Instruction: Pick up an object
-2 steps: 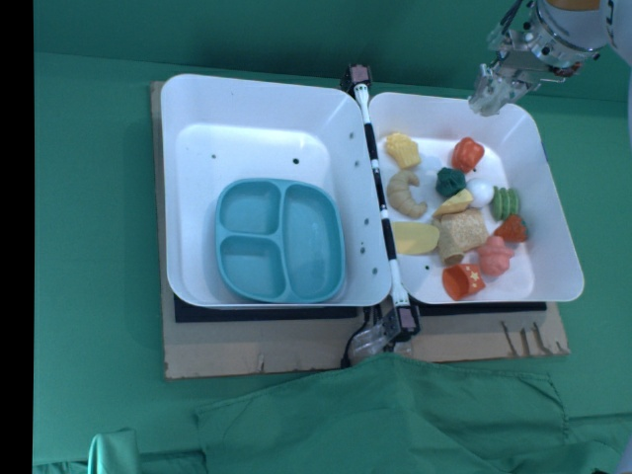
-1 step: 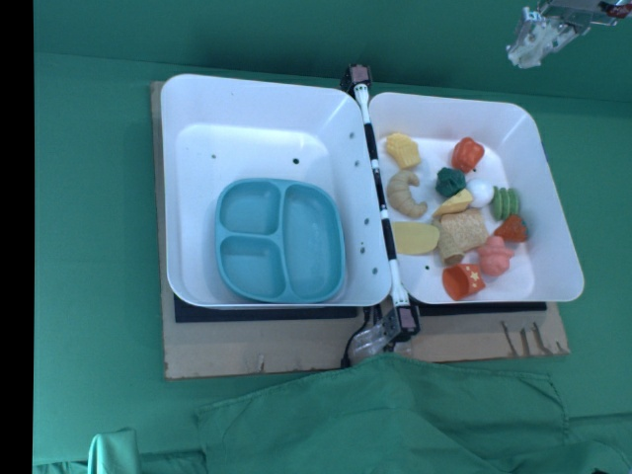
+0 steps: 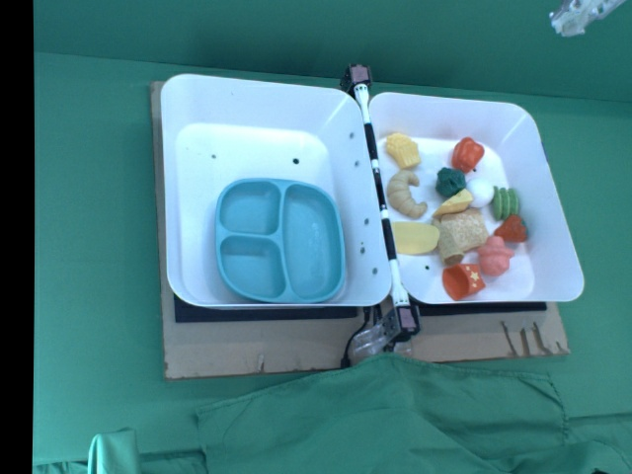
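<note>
Gripper high at the far right, toy food waiting in the right bin.

We see the pale metal gripper (image 3: 590, 0) well apart from the right white bin (image 3: 553, 255), where small plastic toy foods (image 3: 456, 220) cluster; whether its claw is apart or together we cannot tell. The left white bin (image 3: 188, 107) holds a light-blue three-compartment plastic tray (image 3: 281, 240).

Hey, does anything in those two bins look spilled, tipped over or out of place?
Nothing stands out. The toy foods all lie inside the right bin, the blue divided plate sits flat in the left bin, and the gripper is up top right.
</note>
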You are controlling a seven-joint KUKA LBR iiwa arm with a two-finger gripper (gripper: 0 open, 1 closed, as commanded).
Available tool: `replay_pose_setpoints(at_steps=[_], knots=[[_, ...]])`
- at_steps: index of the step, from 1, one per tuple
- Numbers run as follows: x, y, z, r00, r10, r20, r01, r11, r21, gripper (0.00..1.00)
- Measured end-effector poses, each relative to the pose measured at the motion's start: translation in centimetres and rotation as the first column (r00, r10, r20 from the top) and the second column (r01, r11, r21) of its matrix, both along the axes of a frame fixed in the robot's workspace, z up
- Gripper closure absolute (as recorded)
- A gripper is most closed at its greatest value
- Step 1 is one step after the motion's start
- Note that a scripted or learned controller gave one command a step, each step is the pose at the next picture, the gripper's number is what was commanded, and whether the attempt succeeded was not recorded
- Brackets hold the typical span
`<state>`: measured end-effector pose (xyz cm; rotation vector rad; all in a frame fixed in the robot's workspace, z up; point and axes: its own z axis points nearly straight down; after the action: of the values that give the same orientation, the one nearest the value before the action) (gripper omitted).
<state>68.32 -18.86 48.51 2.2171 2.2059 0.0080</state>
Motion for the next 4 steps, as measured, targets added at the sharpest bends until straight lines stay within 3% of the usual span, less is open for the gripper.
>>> replay_pose_setpoints(at_steps=[1, 2, 3, 4], knots=[[0.0, 0.2, 11.3, 1.0, 0.003, 0.006, -0.003, 1.0, -0.003, 1.0], [0.1, 0.2, 10.5, 1.0, 0.002, -0.007, -0.002, 1.0, 0.002, 0.0], [1.6, 0.1, 0.5, 1.0, 0.0, -0.02, 0.0, 1.0, 0.005, 0.0], [1.6, 0.1, 2.7, 1.0, -0.002, -0.002, 0.002, 1.0, -0.002, 1.0]])
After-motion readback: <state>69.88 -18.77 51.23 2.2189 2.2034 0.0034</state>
